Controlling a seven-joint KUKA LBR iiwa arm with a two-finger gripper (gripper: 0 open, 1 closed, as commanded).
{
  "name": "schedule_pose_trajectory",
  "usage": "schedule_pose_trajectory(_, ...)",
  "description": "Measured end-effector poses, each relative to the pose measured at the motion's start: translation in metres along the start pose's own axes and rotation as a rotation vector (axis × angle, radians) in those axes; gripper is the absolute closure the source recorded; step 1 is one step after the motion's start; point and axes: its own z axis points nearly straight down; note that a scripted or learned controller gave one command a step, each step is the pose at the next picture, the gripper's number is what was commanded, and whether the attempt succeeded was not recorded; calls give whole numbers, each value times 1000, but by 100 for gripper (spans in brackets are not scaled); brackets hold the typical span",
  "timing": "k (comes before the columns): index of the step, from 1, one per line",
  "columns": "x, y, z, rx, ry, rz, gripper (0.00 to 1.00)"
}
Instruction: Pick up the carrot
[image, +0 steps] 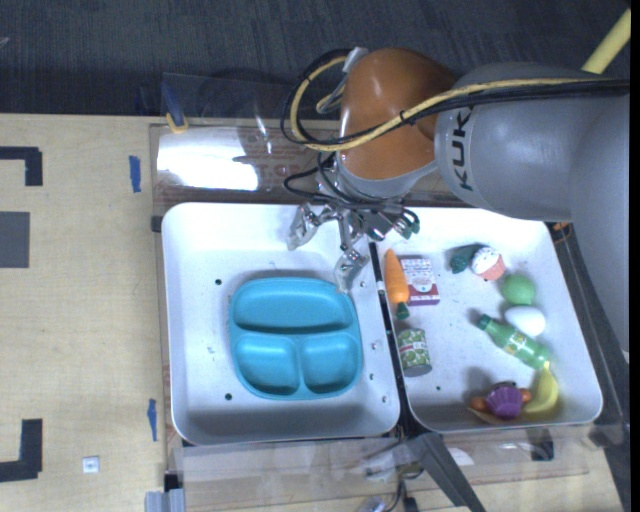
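The carrot (396, 278), short and orange, lies in the right bin (575, 300) close to the divider between the two bins. It rests against a small red and white box (421, 280). My gripper (349, 243) hangs under the orange band at the back right corner of the left bin (190, 300), just left of the carrot and a little behind it. It is open, with nothing between its fingers. The carrot lies free and untouched.
A blue divided tray (295, 335) lies in the left bin. The right bin also holds a green can (412, 350), a green ball (518, 290), a white egg (527, 320), a green bottle (512, 340), a banana (545, 392) and a purple item (505, 400).
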Motion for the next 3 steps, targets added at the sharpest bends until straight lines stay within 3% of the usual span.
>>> schedule_pose_trajectory(1,-9,49,-45,3,-7,63,0)
schedule_pose_trajectory(2,72,48,-50,3,-1,-179,0)
schedule_pose_trajectory(3,69,49,-61,4,-9,-176,100)
